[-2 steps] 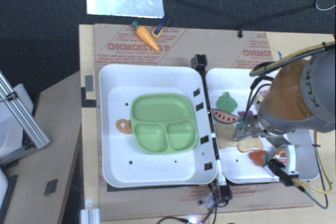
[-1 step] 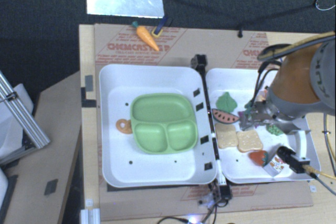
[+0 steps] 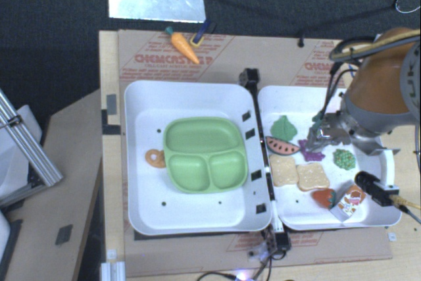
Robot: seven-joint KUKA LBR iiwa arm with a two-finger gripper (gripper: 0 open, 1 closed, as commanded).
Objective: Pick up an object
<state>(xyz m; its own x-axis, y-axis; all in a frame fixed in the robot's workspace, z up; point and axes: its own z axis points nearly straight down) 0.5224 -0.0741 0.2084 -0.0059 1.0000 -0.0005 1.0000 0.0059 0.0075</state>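
Note:
The right bin holds several toy foods: a green leaf, a watermelon slice, a purple piece, a green broccoli, two bread slices, a red strawberry and a small carton. My gripper hangs low over the purple piece, between the leaf and the broccoli. The grey and orange arm reaches in from the right and hides the bin's far right corner.
The left bin holds a green divided plate and a small orange pretzel ring. A toy carrot lies on the cardboard behind the bins. A black divider clamp runs between the bins.

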